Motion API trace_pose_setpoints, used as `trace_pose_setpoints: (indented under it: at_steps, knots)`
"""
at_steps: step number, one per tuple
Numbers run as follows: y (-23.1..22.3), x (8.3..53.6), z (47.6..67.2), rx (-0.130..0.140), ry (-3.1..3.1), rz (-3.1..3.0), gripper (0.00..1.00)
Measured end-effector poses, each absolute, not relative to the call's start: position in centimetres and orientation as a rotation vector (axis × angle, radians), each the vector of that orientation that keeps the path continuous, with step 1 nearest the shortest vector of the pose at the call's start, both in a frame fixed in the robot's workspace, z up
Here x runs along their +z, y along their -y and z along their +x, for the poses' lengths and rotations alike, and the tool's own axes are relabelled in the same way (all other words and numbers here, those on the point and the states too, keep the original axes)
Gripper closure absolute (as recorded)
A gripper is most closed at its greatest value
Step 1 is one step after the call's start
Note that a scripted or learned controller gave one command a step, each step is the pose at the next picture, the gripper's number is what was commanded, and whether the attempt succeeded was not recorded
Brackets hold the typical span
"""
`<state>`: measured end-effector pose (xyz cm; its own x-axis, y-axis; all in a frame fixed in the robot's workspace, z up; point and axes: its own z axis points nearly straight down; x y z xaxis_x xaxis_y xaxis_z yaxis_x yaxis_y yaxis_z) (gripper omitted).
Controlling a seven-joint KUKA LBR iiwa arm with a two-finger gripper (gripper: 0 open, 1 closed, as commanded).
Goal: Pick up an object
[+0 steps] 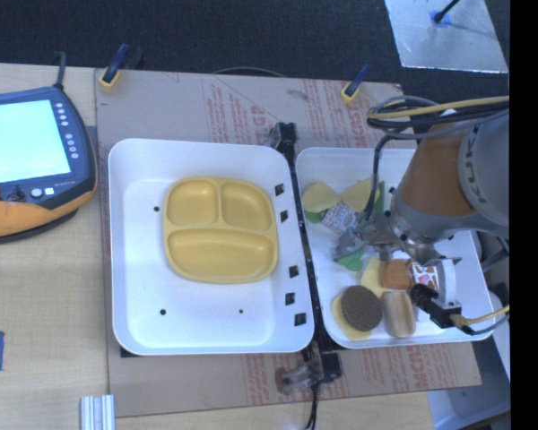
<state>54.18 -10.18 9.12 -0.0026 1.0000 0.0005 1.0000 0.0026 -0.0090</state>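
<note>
Bench: a pale wooden top under a brown cardboard sheet (pixel 251 106), with dark carpet behind it.
Left bin: a shallow white bin (pixel 134 240) sits on the cardboard and holds a yellow divided plate (pixel 221 229) lying flat near its middle.
Right bin: a second white bin (pixel 466 276) touches the first along a black clipped seam and holds a heap of small play-food pieces.
Objects: a pale green piece (pixel 319 197) lies at the upper left, a round brown patty (pixel 362 307) on a yellow disc lies at the lower left, and a tan bun-like piece (pixel 399 314) lies just beside the patty.
Arm: the grey arm with its orange band (pixel 435 177) reaches in from the right and hangs low over the right bin.
Gripper: the gripper (pixel 369 233) sits among the pieces in mid-bin; its fingers are too cluttered to read, so whether it grips anything cannot be told.
Left edge: a tablet-like controller (pixel 27 150) with a bright screen rests on the bench.
</note>
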Motion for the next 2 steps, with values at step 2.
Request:
trace_pose_setpoints:
  at_steps: [2]
  knots:
    - [2.5,19.7,53.9,-0.011,2.235,-2.210,1.00]
